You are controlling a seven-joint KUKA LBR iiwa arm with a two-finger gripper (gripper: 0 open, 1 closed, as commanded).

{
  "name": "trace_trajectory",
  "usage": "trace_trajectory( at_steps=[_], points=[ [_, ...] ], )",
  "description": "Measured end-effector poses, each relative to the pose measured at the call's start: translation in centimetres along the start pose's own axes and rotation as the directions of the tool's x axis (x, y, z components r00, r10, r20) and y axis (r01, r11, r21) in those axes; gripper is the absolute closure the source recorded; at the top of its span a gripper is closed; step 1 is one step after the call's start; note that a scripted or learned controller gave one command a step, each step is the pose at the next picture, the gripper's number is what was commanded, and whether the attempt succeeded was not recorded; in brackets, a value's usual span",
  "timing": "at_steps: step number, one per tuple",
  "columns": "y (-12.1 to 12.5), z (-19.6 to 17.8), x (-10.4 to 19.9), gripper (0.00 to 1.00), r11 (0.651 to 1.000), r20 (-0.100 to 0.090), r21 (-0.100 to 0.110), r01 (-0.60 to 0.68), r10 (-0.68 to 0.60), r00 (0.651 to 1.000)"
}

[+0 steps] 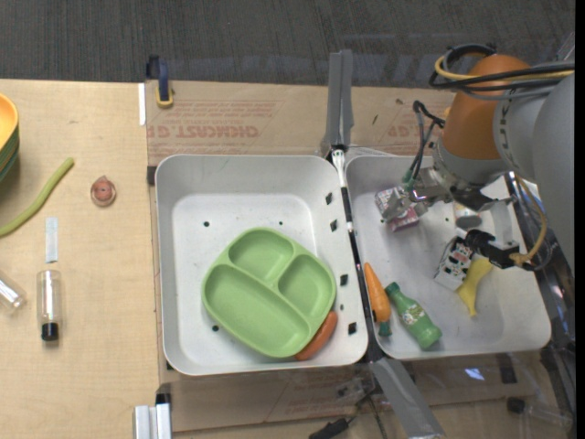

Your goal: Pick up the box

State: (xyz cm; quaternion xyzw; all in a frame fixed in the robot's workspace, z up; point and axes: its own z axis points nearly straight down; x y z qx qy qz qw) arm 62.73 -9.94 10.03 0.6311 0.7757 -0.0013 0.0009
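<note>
The box (454,260) is small and white with dark print. It lies tilted in the right bin (512,337), towards its right side, leaning against a yellow banana (472,288). My gripper (400,207) hangs low over the far left part of that bin, well left of the box and apart from it. A small greyish-pink shape sits at the gripper's tip, and I cannot make out what it is. The grey wrist and orange band (475,117) rise behind it at the right.
A green bottle (413,315) and an orange carrot (377,293) lie at the right bin's front left. The left bin (183,199) holds a green divided plate (270,291) with an orange item (320,335) under its edge. Small items lie on the bench at left.
</note>
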Motion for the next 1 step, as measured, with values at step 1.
trace_trajectory(
  at_steps=[1],
  points=[
    [2.95, -10.05, 3.85, 1.0, 1.0, -0.001, 0.0, 0.013, -0.013, 1.0]
  ],
)
